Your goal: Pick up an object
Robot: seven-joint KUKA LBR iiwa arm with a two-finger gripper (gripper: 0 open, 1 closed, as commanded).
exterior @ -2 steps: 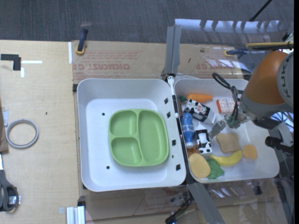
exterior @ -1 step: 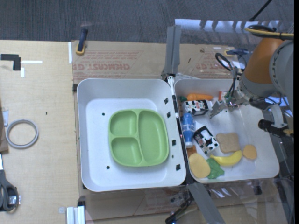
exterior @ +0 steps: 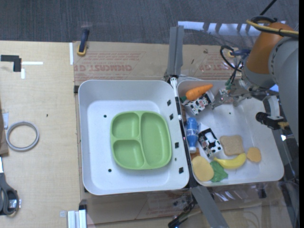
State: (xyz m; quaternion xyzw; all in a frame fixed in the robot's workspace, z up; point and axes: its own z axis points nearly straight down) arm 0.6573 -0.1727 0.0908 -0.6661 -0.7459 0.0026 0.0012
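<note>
Your pincer (exterior: 222,99) hangs over the upper part of the right bin (exterior: 270,175), reaching in from the right with the orange-banded arm (exterior: 266,51) behind it. You cannot tell from this slant whether it is spread or pressed together, and nothing shows between its tips. It sits low and close to the clutter, probably because the nearest things offer the easiest grab.

Just to its left lies the carrot (exterior: 198,91), orange and tapered, angled with its thick end toward the bin's divider; this looks like the likeliest target. Touching the carrot from below, still left of the pincer, is a small black-and-white block (exterior: 199,104). Further down and left you have a blue bottle (exterior: 191,129) lying along the divider, then another black-and-white piece (exterior: 209,142).

Well below the pincer, the toast slice (exterior: 232,145), banana (exterior: 231,162), a small orange disc (exterior: 254,155), a yellow round piece (exterior: 202,168) and a green scrap (exterior: 219,173) crowd the bin's lower end.

Far to the left, the other bin (exterior: 90,127) holds a green divided plate (exterior: 141,139), resting flat in its middle.
</note>
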